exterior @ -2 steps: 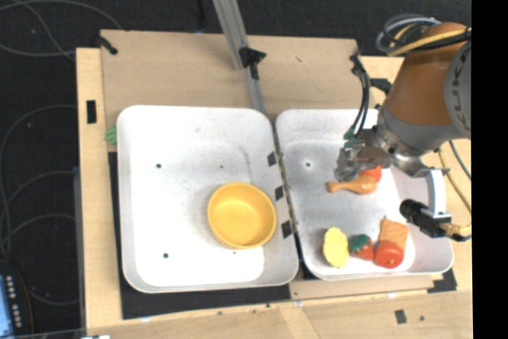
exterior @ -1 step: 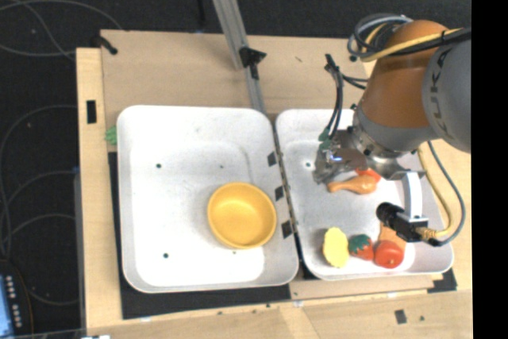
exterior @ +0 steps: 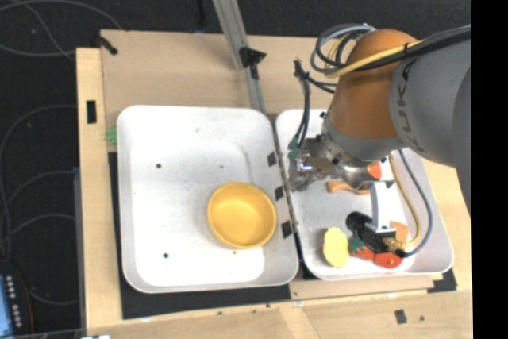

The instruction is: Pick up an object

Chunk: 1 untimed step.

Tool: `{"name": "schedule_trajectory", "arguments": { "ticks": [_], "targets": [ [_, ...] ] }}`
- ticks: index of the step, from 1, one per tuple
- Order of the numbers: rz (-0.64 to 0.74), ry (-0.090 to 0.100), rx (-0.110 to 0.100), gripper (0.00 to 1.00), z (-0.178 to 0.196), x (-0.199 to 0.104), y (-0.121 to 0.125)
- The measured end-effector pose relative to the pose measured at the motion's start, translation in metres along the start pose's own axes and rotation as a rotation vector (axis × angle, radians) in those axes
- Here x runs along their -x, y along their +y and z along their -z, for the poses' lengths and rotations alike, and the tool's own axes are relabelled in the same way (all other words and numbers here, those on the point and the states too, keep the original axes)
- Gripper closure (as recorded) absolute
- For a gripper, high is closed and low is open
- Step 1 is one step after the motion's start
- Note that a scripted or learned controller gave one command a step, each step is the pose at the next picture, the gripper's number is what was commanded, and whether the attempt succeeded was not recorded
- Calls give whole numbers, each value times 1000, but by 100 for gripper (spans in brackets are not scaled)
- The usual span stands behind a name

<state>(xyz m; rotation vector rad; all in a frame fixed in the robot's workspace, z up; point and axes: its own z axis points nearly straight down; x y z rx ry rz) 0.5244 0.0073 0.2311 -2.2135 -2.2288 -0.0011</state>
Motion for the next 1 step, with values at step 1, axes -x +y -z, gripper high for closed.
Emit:
{"name": "schedule_trajectory", "arguments": {
  "ticks": [1],
  "targets": [
    [2, 2, -1, 100, 2, -46, -8]
  ]
}}
